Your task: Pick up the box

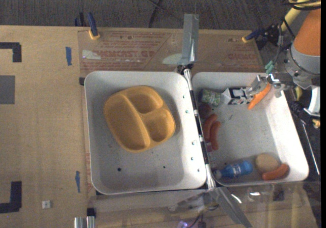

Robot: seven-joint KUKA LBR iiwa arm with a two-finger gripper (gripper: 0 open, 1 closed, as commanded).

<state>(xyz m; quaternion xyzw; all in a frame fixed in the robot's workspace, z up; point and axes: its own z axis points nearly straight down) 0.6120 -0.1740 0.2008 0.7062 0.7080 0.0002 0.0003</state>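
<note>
The box (226, 95) is a small carton, green at its left end and white with black print at its right end. It lies on its side at the back of the right bin (293, 135), near the divider. My gripper (267, 85) hangs over the bin's back right part, just right of the box's printed end. An orange carrot-like piece (259, 96) lies slanted directly under the gripper, between it and the box. The arm's orange band (311, 36) shows at the right edge.
A yellow divided plate (139, 118) sits in the left bin (97, 171). The right bin also holds two red sausages (212, 129), a blue bottle (235, 169), a tan round piece (267, 161) and another sausage (275, 172) along its front.
</note>
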